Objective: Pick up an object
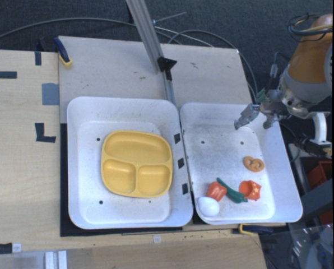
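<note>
**Inspector:** Two bins on the bench, taken left to right. Left bin (77,150): one yellow divided plate (137,163) lying flat near its middle, nothing else in it.

**Clerk:** And the right bin (212,122)?

**Inspector:** All the small pieces sit in its near end. A white egg (208,207) at the near-left corner; just beside it a red-orange pepper piece (216,190); a green curved piece (232,191) touching that; a red block with a yellow star (250,189) further right; a brown pretzel (253,163) a little farther back.

**Clerk:** The gripper (256,116)?

**Inspector:** At the far-right edge of the right bin, above the rim, on the grey and orange arm (308,66). Fingers appear spread apart, nothing between them.

**Clerk:** Progress, then?

**Inspector:** In my judgement, nothing picked yet. Every candidate lies in the bin, well apart from the gripper. Remaining: choose one, likely the pretzel as nearest, descend, close, lift
</note>
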`<state>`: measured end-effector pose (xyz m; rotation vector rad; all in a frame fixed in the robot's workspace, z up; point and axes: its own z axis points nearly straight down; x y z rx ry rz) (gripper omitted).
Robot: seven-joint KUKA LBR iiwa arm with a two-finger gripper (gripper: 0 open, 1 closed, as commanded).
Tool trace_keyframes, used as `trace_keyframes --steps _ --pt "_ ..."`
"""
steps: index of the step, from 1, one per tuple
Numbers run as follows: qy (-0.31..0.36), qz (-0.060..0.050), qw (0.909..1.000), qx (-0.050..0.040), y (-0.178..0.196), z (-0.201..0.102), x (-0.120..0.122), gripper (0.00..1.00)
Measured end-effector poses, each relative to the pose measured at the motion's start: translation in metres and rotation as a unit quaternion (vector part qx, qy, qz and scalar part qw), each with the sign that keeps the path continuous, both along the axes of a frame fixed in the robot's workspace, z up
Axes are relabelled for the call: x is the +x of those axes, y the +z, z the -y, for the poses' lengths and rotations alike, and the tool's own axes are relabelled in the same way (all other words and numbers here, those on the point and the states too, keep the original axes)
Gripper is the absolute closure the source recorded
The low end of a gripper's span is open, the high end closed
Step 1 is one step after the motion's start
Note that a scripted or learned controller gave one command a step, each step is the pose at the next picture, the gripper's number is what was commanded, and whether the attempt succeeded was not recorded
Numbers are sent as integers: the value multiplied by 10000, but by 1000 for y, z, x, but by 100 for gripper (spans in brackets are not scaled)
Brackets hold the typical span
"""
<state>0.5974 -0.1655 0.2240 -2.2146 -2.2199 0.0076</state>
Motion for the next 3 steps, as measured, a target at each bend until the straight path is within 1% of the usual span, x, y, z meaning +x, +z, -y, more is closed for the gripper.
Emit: trace_keyframes --steps 1,2,3 --pt "-4 6 10000 -6 -48 7 2 0" --pt "1 1 10000 -1 -110 2 8 0" --pt "8 25 10000 -4 -96 2 9 100"
